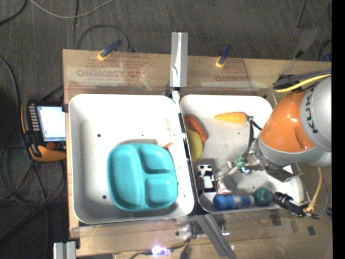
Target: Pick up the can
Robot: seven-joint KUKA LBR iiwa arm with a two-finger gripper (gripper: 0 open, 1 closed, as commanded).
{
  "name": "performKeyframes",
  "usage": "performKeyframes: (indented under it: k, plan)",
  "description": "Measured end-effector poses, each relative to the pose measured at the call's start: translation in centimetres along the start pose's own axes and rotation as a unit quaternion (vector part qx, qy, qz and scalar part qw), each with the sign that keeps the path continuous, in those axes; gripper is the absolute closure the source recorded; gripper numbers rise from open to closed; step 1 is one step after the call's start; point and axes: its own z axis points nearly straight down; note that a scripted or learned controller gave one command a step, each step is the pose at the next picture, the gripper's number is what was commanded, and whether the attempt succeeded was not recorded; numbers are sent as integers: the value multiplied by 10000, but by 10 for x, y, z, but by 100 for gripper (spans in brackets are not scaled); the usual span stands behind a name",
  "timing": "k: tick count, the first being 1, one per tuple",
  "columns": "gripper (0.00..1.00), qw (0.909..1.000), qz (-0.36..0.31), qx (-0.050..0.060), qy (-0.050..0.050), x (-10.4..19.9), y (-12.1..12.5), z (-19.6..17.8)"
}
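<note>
I read "KU" in black on the arm's [302, 128] orange band at 3 o'clock. Gripper [237, 169] is low in the right bin [259, 102]; I cannot tell its state. Can [230, 201], blue, lies on its side against the 6 o'clock wall, teal ball [263, 196] just beside it. Carrot [232, 117] toward 12 o'clock; open floor between. Left bin [81, 144] holds a teal divided plate [142, 177].

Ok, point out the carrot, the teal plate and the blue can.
carrot [230, 117]: camera view, middle of its orange body.
teal plate [142, 176]: camera view, ridge between its compartments.
blue can [233, 201]: camera view, middle of its side.
</note>
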Motion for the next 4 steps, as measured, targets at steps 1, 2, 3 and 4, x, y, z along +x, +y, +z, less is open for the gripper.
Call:
performKeyframes:
  k: [1, 2, 3, 4]
  plan:
    - [100, 10000, -6, 5, 22, 2, 1, -8]
    - [100, 9863, 1649, 24, -26, -39, -16, -103]
    - [0, 9863, 1649, 23, -29, -39, -16, -103]
    - [0, 9766, 2151, 32, -22, -15, 8, -43]
